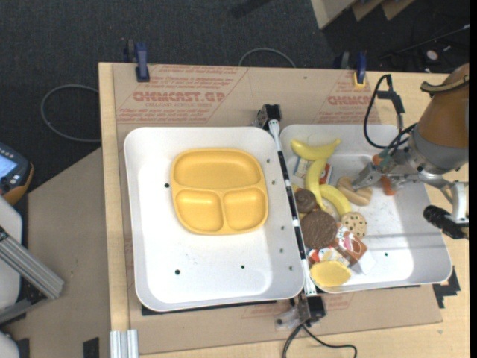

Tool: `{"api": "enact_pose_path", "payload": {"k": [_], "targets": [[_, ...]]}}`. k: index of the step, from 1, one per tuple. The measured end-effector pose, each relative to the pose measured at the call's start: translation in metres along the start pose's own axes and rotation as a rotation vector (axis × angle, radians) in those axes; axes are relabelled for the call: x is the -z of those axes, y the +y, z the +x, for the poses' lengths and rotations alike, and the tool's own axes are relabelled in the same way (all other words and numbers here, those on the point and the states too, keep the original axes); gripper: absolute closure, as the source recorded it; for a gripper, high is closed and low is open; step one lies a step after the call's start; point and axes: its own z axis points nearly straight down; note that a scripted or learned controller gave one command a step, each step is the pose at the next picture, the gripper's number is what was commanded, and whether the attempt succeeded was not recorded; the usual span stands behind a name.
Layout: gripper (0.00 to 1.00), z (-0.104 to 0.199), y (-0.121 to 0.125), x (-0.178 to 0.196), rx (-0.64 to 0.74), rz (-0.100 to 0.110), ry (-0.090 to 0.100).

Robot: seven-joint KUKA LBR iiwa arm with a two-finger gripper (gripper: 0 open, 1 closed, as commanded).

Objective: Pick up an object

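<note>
Beside the banana (322,176), on its far-from-tray side, the gripper (370,176) hangs low in the right bin (417,263); whether its jaws are wide or narrow I cannot tell. The banana lies against that bin's left wall, long axis running from the back edge toward the front. Jaws should straddle its narrow width, clear of the cookies (320,226).

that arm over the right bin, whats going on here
A grey robot arm reaches in from the right, its gripper low in the right bin beside a pale tan piece. Whether it holds anything can't be told from here. Toy food lies piled along that bin's left side: two bananas, a chocolate cookie, a chip cookie and a yellow disc. The left bin holds a yellow divided plate, untouched.
</note>
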Motion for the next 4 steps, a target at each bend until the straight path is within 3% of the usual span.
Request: {"api": "enact_pose_path", "payload": {"k": [1, 2, 4], "targets": [[0.00, -0.009, 0.044, -0.014, 0.003, 0.004, -0.003], [1.00, -0.008, 0.044, -0.002, 0.002, 0.002, -0.002], [1.00, 0.067, 0.059, -0.011, 0.001, 0.006, -0.006]]}}
